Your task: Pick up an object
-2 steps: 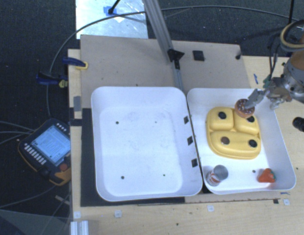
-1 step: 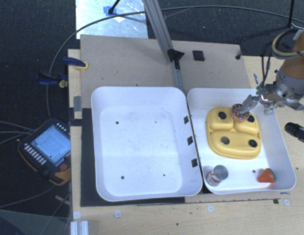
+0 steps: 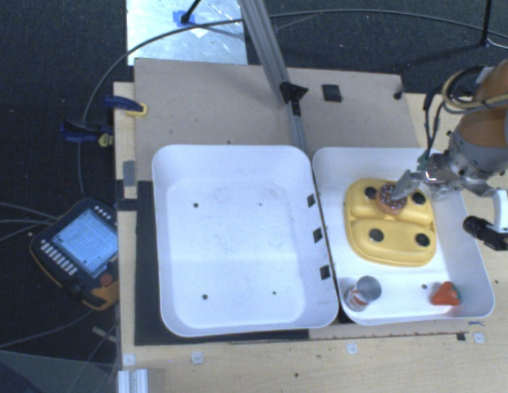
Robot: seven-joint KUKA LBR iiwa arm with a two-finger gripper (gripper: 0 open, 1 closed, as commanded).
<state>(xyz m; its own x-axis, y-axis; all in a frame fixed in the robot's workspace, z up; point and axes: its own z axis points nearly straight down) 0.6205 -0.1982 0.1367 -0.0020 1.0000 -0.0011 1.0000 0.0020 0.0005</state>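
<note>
Fingers [image 3: 401,188] of the gripper [image 3: 395,196], their spread impossible to tell, press onto a yellow tray [image 3: 391,223] in the right bin [image 3: 475,289], with a small can [image 3: 362,292] and orange toy [image 3: 445,294] nearer the front wall.

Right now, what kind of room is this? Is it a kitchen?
Probably a robot lab, not a kitchen. A grey robot arm with an orange band reaches over two shallow white plastic bins, and a handheld control pendant with a lit screen lies beside cables.
</note>
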